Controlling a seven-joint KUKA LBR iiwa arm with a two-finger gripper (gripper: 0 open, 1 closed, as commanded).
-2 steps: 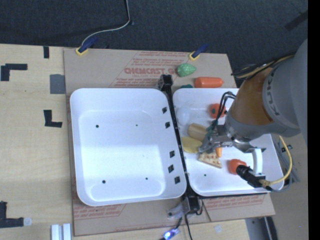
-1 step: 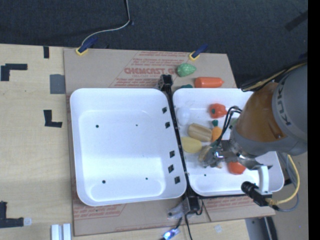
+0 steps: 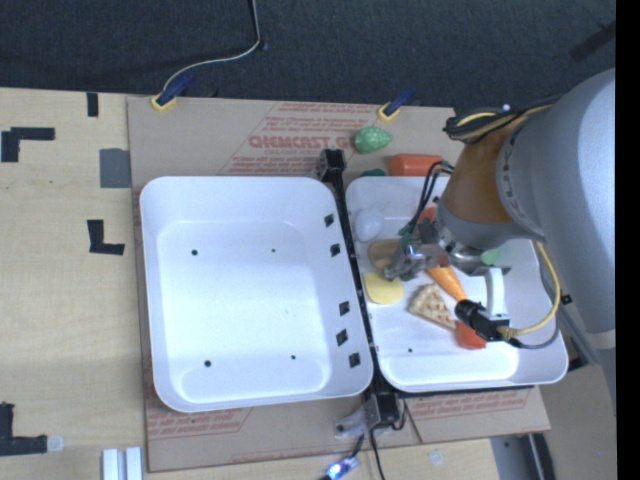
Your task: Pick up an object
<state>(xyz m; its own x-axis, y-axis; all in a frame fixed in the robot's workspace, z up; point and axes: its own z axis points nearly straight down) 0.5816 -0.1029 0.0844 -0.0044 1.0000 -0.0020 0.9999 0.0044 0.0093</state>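
Note:
My gripper hangs low in the right bin, near that bin's left side. Its tips sit over a tan round piece and just above a pale yellow disc. An orange carrot lies right beside the gripper, with a tan cracker wedge below it. A red-orange piece rests further toward the bin's front right. The arm's body covers the bin's far right part.
The left bin sits beside the right one, with black clips along the shared divider. A green object and an orange-red object lie on the cardboard behind the right bin. A yellow cable loops off the wrist.

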